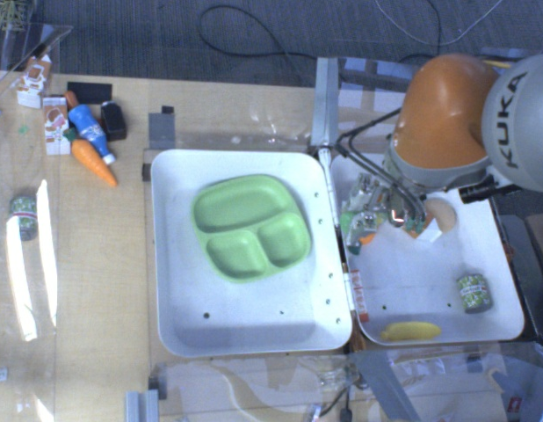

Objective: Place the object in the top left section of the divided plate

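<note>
Right now the gripper (377,214) hangs low over the upper left corner of the right bin (509,310), just beside the wall it shares with the left bin (166,262). Something small with green and orange on it sits at the tool there, but the blur hides whether it lies between the fingers or merely under them, so how far they are open cannot be told. If that is the task's object, it sits to the right of the green divided plate (251,226), across the shared wall. Judging from this, the coming move runs leftward over that wall toward the plate's long upper compartment, whose long axis runs left to right. Elsewhere in the right bin, well apart from the tool, lie a yellow banana (410,331) along the near wall and a small can (474,292) toward the right wall.
</note>
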Controlling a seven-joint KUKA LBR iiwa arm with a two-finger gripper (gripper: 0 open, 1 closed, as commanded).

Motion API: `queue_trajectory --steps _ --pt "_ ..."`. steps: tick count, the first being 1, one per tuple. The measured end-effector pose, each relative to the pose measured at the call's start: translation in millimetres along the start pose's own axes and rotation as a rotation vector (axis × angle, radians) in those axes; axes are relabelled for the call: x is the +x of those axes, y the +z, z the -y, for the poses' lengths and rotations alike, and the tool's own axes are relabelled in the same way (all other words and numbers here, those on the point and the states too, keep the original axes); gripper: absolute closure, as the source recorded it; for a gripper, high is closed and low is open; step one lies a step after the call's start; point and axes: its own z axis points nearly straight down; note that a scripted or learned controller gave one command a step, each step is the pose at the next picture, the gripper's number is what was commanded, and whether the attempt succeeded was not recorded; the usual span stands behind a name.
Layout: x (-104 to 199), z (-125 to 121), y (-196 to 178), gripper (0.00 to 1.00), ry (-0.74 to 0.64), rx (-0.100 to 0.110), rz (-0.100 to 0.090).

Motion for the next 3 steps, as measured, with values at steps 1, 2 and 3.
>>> queue_trajectory --steps 1,2,3 --pt "-60.4 -80.3 -24.9 1.00 -0.147 -0.002 0.003" --pt "-60.0 -111.6 0.1 1.00 -0.283 -0.003 0.000" --pt "-60.2 -111.2 -0.2 0.00 -0.281 -0.003 0.001"
